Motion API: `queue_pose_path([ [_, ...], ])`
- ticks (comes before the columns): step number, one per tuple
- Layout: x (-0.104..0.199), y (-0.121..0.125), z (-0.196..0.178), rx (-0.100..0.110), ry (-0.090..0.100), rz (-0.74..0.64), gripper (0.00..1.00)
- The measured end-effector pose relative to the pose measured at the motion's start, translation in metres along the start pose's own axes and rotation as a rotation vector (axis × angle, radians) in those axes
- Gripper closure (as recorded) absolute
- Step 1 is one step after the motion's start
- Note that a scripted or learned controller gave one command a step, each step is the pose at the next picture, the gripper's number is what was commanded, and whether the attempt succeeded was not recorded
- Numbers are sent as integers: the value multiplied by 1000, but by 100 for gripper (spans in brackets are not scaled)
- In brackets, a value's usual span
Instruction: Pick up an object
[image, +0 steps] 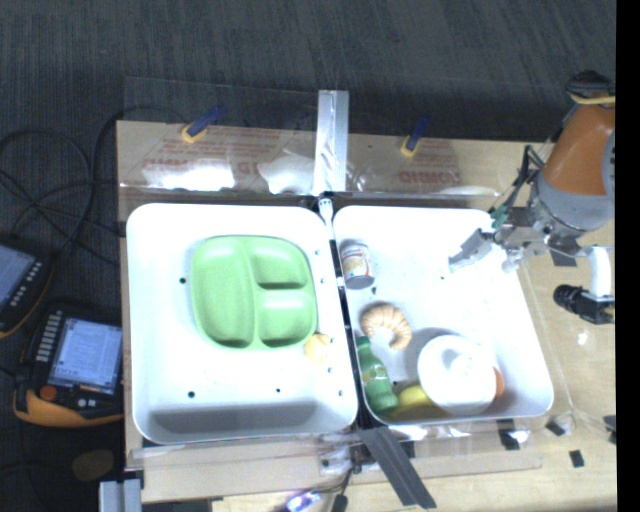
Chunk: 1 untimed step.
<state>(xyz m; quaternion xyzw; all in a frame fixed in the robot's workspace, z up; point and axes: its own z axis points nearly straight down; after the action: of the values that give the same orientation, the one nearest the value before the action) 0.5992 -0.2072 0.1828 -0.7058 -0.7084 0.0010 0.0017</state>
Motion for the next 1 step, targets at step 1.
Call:
queue_pose_path([
  [1,-5,-9,75,5,9,178,0],
])
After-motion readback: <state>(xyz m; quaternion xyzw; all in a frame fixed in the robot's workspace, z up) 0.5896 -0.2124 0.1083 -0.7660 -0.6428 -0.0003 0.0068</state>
